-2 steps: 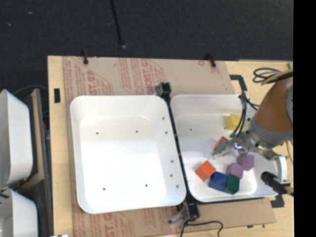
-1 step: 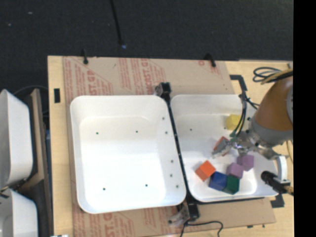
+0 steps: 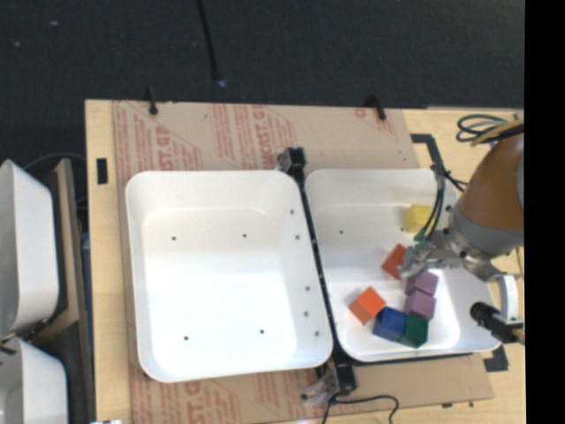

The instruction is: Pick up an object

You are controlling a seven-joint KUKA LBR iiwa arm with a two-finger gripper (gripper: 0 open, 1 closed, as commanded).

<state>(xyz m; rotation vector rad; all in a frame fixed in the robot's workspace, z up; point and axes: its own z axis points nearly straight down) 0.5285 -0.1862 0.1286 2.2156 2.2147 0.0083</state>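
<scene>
Reaching into the right shallow white bin (image 3: pixel 353 193), grey two-finger gripper (image 3: pixel 417 261) hovering beside a small red-orange block (image 3: pixel 394 260). Resting near purple cubes (image 3: pixel 423 293). Finger state impossible to tell.

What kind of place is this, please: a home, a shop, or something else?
Most likely a robotics lab test bench. A grey arm with an orange band reaches over two shallow white bins, coloured blocks lie in the right bin, and cables run across the bench.

The arm (image 3: pixel 494 201) comes in from the right, its orange band above the grey wrist (image 3: pixel 472 237), bent downward. The gripper (image 3: pixel 415 261) hangs low, pointing left and down.
</scene>
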